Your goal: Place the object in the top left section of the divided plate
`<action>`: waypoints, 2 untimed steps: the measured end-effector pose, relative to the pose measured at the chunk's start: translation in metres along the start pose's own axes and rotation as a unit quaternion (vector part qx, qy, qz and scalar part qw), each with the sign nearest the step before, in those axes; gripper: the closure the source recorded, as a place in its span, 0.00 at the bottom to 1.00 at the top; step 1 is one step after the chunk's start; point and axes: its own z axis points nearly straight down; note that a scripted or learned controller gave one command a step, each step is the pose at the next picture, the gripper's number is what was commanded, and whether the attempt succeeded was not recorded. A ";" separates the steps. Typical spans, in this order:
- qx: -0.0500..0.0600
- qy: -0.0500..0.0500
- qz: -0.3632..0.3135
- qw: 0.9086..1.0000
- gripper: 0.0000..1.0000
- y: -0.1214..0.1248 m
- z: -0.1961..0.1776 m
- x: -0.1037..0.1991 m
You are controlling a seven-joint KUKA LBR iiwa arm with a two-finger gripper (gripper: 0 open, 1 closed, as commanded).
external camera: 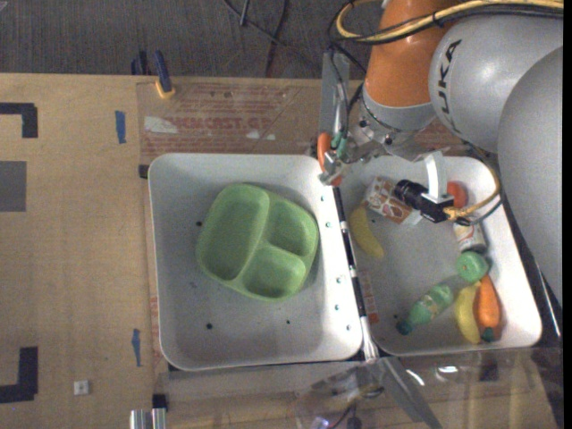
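The green plate (257, 240) lay tilted in the left bin (179, 329). The jaws' (332, 161) state could not be told; they hung over the wall between the bins. The right bin (518, 329) held a banana (365, 231), carton (386, 199), bottle (427, 306) and carrot (486, 306), crowded near the arm (483, 70).

Plywood bench top (71, 266) is lying under even light, blue tape strips (120, 126) and black tape marks (23, 119) sticking at left. Dark floor (134, 12) is running along far edge, black cable (255, 3) looping there.
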 end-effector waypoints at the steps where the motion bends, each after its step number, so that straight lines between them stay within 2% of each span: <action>1: 0.002 0.001 -0.019 1.000 1.00 -0.027 -0.025 0.002; 2: 0.002 0.002 -0.054 0.999 1.00 -0.024 -0.018 0.030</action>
